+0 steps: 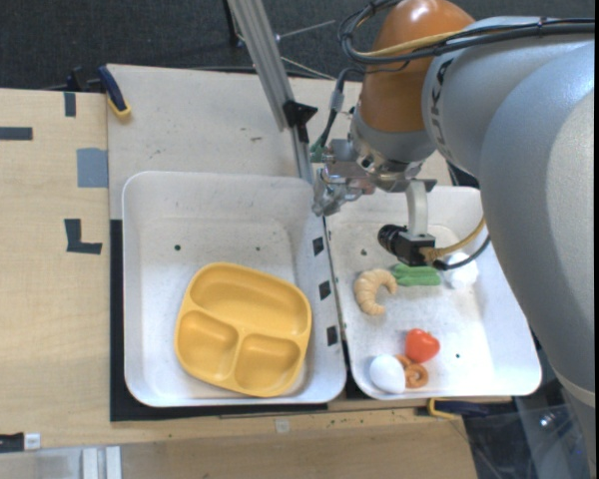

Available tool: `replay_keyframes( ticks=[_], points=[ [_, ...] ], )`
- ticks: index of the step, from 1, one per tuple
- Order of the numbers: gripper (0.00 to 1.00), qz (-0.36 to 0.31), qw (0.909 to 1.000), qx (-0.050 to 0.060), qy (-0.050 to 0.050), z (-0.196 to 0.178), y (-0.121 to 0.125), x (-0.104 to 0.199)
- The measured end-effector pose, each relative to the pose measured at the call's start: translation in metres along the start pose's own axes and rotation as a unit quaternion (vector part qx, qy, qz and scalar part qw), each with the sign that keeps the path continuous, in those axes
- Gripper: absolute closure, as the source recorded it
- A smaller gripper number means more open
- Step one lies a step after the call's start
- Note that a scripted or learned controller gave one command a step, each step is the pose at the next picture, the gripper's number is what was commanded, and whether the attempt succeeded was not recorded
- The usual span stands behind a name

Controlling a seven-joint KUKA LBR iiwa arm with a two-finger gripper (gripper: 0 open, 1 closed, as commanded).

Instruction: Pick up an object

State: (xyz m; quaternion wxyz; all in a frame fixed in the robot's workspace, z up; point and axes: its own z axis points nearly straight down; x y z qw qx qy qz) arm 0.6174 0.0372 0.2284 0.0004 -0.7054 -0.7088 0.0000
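Gripper (327, 200) aperture: cannot tell. Positioned left of and beyond croissant (376, 290), apart from it; long axis of croissant slanted.

The left bin (180, 218) holds a divided plate (242, 339). In the right bin (484, 339), a croissant (375, 290) lies behind an egg (386, 372), both near the shared wall.

dark floor (130, 8) | pale wooden bench (30, 267) | grey tape marks (92, 168)
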Motion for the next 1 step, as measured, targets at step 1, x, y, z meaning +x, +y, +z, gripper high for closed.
replay_keyframes(
  ticks=[1],
  points=[
    [1.00,0.000,1.0000,-0.001,0.000,-0.0058,0.0222,0.0401]
  ],
)
